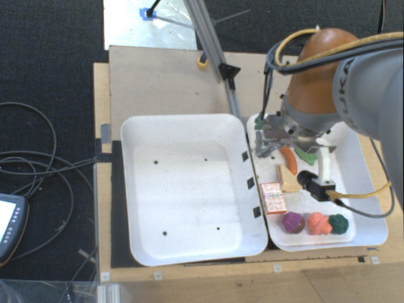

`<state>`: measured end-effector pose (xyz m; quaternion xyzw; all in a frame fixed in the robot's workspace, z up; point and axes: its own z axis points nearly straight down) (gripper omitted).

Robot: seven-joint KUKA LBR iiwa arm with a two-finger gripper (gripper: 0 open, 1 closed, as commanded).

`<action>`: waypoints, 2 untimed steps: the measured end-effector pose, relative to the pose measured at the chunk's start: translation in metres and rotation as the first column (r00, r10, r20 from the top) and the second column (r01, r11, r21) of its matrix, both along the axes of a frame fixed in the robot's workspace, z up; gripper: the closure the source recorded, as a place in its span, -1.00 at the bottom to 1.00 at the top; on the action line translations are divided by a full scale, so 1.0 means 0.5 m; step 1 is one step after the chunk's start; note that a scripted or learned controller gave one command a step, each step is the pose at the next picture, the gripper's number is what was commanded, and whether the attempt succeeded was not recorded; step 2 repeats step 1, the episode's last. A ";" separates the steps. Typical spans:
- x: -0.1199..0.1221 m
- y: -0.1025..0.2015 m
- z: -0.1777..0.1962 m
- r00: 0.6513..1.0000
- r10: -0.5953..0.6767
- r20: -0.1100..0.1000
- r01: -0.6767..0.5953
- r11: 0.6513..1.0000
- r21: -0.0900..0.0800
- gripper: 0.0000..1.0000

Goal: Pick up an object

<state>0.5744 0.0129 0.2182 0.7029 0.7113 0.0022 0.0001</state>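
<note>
1. Gripper (266, 142) of the grey arm hangs low over the upper left corner of the right-hand shallow white bin (369, 191), close to the wall shared with the neighbouring bin. The wrist above hides it, so I cannot tell how far open it is or whether it has hold of anything.
2. Just right of and below the gripper lies a slim orange carrot-shaped toy (290, 160), slanting down to the right. Whether the gripper touches it cannot be made out.
3. A green piece (308, 150), mostly covered by the wrist, lies just beside the carrot's upper end, on its right.
4. Below the carrot a small tan wooden block (288, 179) lies on the bin floor, and just beside it, lower left, a flat pink-and-white patterned card (273, 199) lies near the bin's left wall.
5. Along the bottom edge of the same bin three small lumpy toys lie in a row, each just beside the next: a purple one (292, 222), a salmon-orange one (317, 224) and a dark green one (339, 223).
6. The left-hand shallow white bin (183, 120) fills the centre of the frame on the pale wooden bench (158, 74).
7. A grey metal pole (208, 30) slants down from the top centre towards the gap between the bins.
8. Black cables (38, 166) loop over the dark floor at the left edge.
</note>
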 end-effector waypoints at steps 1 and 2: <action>-0.034 0.113 0.028 1.000 0.000 -0.001 0.000 1.000 0.000 1.00; -0.034 0.113 0.028 1.000 0.000 -0.001 0.000 1.000 0.000 1.00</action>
